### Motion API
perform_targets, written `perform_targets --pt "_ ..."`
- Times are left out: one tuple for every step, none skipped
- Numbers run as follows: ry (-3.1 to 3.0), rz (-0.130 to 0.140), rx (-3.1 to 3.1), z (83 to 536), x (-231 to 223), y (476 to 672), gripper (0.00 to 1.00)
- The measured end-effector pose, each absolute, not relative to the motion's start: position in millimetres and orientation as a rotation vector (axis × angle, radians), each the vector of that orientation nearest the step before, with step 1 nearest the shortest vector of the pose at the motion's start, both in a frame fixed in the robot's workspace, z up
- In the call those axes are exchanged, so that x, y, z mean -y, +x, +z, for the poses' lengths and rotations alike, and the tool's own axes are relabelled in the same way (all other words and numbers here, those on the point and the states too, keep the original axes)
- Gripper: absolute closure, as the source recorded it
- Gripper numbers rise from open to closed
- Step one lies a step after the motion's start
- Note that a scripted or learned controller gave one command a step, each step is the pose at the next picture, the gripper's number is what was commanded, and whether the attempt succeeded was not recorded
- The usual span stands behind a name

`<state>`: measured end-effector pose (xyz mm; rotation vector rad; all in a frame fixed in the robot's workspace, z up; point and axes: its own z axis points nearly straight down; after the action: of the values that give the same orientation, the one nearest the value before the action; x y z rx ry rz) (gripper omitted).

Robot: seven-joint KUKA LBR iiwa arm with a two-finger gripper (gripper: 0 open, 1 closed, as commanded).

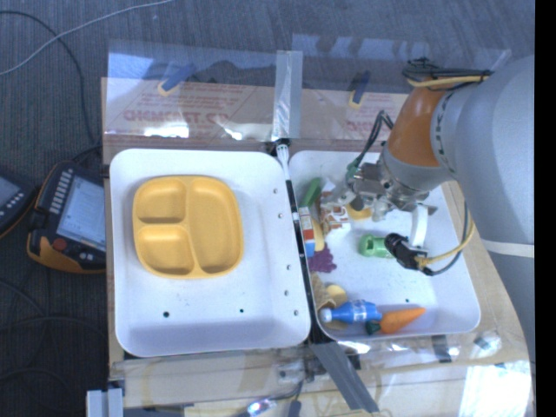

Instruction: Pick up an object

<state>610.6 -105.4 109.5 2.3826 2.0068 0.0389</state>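
The right bin (pixel 456 268) holds several small toys. A green piece (pixel 309 189) lies near its top left, with a white and red item (pixel 334 216) beside it. A green block (pixel 375 247) sits in the middle. A blue bottle (pixel 352 312) and an orange carrot (pixel 402 320) lie along the front edge. My gripper (pixel 363 196) is low over the upper middle of this bin, just right of the white and red item and above the green block. The wrist body hides its tip.
A yellow divided plate (pixel 187 226) lies in the left bin (pixel 148 320). Purple grapes (pixel 323 260) and a stack of coloured blocks (pixel 307 231) sit against the divider. A black cable (pixel 407 252) loops under the wrist. A teach pendant (pixel 69 220) rests left of the bench.
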Motion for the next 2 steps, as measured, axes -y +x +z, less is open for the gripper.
perform_targets --pt "2.464 0.049 -1.904 110 94 645.4 0.0" --pt "2.453 0.063 -1.903 128 92 649.8 1.0"
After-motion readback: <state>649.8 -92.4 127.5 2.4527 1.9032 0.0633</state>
